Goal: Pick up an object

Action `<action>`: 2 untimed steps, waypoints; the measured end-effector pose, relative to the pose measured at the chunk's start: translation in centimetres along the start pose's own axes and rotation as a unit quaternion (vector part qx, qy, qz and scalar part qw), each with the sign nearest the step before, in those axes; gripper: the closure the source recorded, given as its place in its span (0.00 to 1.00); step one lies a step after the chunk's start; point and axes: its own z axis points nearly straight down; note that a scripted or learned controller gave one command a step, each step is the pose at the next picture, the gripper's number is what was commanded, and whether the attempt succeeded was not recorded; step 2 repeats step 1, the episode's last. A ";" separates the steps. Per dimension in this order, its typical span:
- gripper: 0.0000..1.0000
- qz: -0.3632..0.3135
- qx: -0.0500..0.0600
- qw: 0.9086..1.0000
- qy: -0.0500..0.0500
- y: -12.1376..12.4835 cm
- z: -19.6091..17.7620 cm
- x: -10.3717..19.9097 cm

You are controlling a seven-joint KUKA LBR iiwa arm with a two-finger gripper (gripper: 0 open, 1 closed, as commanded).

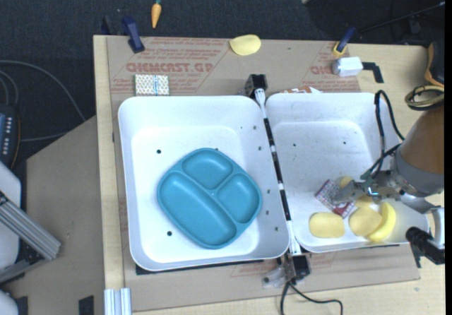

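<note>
The right bin (318, 130) holds a cluster of objects at its front right. A yellow lemon-like piece (326, 225) lies near the front wall, with a second yellow piece (364, 221) and a banana (387, 222) to its right. A small red and white packet (329, 193) lies just behind them. My gripper (358, 192) is low in the bin, right beside the packet and above the yellow pieces. The grey arm (422, 158) comes in from the right over the bin's rim.
A blue divided plate (208, 197) lies in the left bin (141, 130). On the bench behind the bins are a yellow lump (245, 44), a patterned pad (152, 84), a blue clip (131, 34) and a white box (348, 66). A black cable (381, 123) hangs over the right bin.
</note>
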 end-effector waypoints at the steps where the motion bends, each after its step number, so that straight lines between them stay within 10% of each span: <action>1: 0.00 -0.001 -0.004 1.000 -0.001 2.8 0.9 3.5; 2: 0.00 -0.001 -0.004 1.000 -0.001 2.8 0.9 3.5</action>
